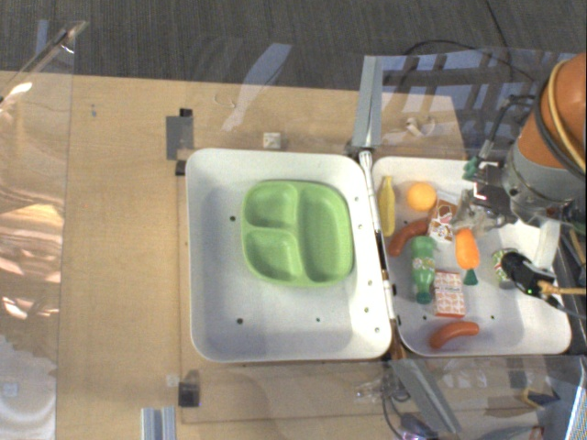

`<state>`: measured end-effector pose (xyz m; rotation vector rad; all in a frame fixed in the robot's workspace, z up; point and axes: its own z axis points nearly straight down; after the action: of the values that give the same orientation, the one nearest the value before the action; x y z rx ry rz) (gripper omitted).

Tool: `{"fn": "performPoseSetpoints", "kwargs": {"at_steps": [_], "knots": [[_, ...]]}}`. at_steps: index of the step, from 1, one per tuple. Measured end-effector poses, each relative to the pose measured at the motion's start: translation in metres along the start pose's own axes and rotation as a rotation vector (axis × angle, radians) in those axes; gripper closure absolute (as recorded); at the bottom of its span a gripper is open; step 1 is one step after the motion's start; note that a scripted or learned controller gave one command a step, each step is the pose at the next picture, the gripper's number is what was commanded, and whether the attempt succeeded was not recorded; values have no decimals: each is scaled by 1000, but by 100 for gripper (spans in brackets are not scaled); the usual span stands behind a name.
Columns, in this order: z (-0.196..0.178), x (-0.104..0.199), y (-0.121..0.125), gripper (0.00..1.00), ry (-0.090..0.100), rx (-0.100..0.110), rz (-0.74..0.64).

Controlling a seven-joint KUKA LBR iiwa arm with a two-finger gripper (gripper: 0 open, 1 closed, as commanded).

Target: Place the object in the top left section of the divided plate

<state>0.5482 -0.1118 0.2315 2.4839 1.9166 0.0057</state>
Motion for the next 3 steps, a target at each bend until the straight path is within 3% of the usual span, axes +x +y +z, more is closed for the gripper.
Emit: {"fn": "performPoseSetpoints", "kwargs": {"at_steps": [1, 2, 3], "knots": [[-8, 82, -13, 100, 1, 1, -195], [47, 181, -38, 100, 2, 3, -411], [74, 246, -6, 100, 2, 3, -490]]}}
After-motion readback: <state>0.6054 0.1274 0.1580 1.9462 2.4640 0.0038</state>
